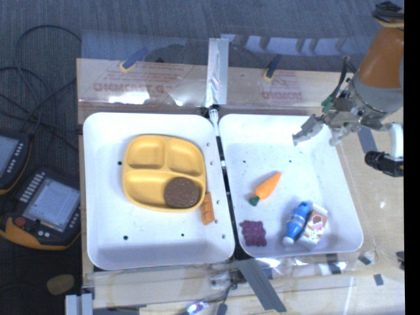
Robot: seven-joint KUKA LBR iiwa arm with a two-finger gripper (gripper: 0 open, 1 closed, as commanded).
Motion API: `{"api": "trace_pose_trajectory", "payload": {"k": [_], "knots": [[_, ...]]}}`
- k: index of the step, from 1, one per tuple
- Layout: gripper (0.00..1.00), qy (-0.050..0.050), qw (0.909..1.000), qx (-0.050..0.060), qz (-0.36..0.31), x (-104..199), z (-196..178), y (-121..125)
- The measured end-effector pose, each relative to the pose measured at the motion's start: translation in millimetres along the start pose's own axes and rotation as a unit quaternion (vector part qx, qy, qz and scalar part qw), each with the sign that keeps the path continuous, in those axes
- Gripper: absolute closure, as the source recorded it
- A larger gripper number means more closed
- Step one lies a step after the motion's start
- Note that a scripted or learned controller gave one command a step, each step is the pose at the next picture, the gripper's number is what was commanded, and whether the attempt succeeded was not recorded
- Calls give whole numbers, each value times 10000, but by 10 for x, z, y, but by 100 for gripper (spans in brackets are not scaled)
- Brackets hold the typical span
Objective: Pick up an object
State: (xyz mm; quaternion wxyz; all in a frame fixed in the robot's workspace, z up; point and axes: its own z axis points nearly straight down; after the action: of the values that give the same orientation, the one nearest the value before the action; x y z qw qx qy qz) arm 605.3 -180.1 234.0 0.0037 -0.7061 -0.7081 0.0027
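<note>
Red printing runs along the brown cardboard sheet [131, 84] behind the left bin, and a second patch of red printing sits on the cardboard [285, 87] behind the right bin. Both lines appear upside down from this angle; letters too blurred to read. Small carton [315, 226] in the right bin carries a red-and-white picture label; no words legible. Blue bottle [297, 222] beside it: no lettering to make out. Handheld control unit [46, 205] at left has a lit screen; contents unreadable.
</note>
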Motion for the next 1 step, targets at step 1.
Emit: {"api": "trace_pose_trajectory", "payload": {"k": [1], "knots": [[0,-9,9974,-54,717,235,1164,-473]]}}
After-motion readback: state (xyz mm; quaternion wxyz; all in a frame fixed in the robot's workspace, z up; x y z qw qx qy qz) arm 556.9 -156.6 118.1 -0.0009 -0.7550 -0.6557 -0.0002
